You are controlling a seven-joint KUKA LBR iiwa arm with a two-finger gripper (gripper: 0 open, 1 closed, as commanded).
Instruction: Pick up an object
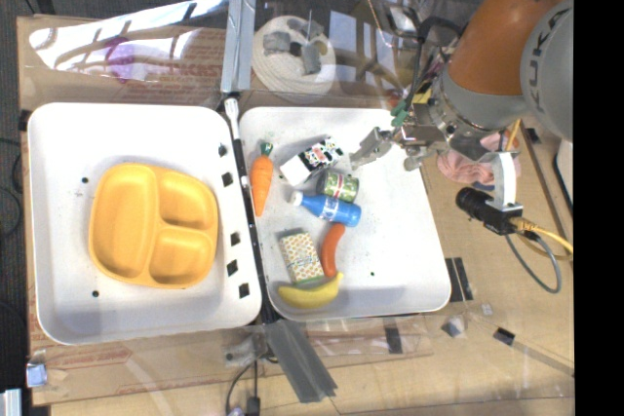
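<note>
Nearest you, the yellow plastic banana (pixel 310 292) lies at the right-hand white bin's (pixel 414 253) front edge, well below the gripper (pixel 375 145). Beyond it sit a blue bottle (pixel 330 208) and a green can (pixel 340 185), just below the jaws; whether those are open you cannot tell.

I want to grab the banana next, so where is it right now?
The banana lies at the near edge of the right bin, just below the small patterned box and the red sausage.
</note>
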